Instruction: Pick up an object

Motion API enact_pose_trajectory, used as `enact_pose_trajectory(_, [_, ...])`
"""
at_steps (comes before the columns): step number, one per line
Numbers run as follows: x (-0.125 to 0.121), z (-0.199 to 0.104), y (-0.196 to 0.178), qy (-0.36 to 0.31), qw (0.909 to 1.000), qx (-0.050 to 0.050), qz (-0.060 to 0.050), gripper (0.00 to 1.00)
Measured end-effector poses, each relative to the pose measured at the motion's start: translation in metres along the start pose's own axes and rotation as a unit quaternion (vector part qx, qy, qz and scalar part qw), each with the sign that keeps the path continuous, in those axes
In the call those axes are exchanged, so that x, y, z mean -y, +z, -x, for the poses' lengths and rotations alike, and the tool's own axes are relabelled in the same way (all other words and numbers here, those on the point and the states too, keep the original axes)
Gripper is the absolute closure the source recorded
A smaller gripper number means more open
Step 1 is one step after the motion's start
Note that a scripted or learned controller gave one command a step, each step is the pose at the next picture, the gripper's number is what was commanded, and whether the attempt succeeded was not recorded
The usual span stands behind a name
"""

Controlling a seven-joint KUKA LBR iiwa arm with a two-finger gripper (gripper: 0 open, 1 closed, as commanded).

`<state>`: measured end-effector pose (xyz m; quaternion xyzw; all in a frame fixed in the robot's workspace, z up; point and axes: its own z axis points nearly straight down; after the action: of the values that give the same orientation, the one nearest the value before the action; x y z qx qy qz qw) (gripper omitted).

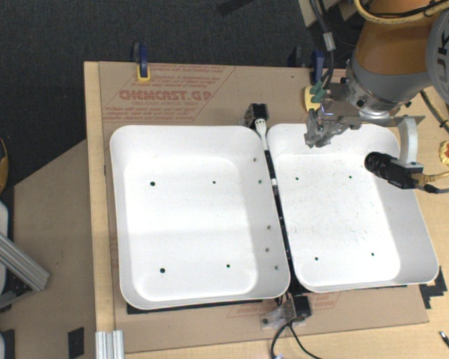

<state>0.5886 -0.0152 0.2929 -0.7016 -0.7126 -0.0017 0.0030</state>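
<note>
Above the right bin's (404, 275) far rim I hold the tool (319, 137); I cannot tell its opening, nor spot any object below

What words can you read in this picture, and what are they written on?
"CHEMCAST G.P" in red letters, on the brown board under the two white bins, by its far edge.
Smaller red print sits above and below that line on the same board, too blurred to read.
Faint red print also runs along the board's near edge, too blurred to read.
</note>
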Motion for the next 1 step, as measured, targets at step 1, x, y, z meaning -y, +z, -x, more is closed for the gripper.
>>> enact_pose_trajectory(1, [-0.0042, -0.0290, -0.1161, 0.005, 0.9999, 0.003, 0.009, 1.00])
